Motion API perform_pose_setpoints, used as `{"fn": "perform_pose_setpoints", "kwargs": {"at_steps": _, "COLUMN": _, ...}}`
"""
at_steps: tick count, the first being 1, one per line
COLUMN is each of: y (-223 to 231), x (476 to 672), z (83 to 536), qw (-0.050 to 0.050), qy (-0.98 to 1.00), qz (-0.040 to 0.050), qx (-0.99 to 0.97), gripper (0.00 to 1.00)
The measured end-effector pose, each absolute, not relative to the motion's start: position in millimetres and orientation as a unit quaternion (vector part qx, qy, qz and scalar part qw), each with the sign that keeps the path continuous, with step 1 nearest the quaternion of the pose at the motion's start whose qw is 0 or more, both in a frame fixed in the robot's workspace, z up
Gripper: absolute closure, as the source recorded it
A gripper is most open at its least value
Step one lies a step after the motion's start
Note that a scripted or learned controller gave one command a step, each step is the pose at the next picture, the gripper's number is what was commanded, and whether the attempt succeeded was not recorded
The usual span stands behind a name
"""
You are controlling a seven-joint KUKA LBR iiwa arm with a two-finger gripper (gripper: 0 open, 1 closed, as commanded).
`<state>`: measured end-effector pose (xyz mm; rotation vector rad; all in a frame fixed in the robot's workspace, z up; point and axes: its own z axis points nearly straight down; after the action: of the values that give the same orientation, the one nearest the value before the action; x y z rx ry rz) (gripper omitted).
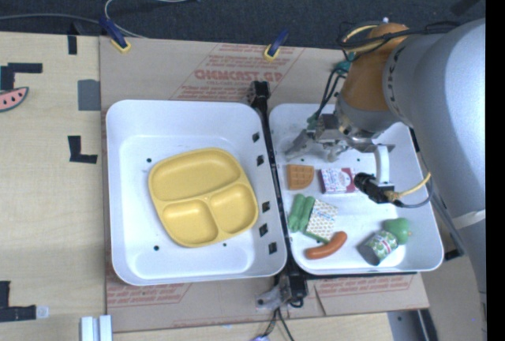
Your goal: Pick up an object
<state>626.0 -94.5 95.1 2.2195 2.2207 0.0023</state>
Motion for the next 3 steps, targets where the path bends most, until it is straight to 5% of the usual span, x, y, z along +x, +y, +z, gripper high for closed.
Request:
{"fn": "perform_pose_setpoints", "kwargs": {"at_steps": 1, "y": -98.4, "x": 644.1, "z": 85.4, "qw": 0.000, "qy": 0.708, "qz": 0.0006, "qx": 0.706, "gripper": 0.00}}
{"fn": "perform_pose_setpoints", "kwargs": {"at_steps": 2, "y": -98.1, "x": 644.4, "z": 95.1, "qw": 0.001, "qy": 0.708, "qz": 0.0009, "qx": 0.706, "gripper": 1.00}}
{"fn": "perform_pose_setpoints", "kwargs": {"at_steps": 3, "y": -98.2, "x": 644.4, "z": 95.0, "qw": 0.001, "qy": 0.708, "qz": 0.0007, "qx": 0.706, "gripper": 0.00}}
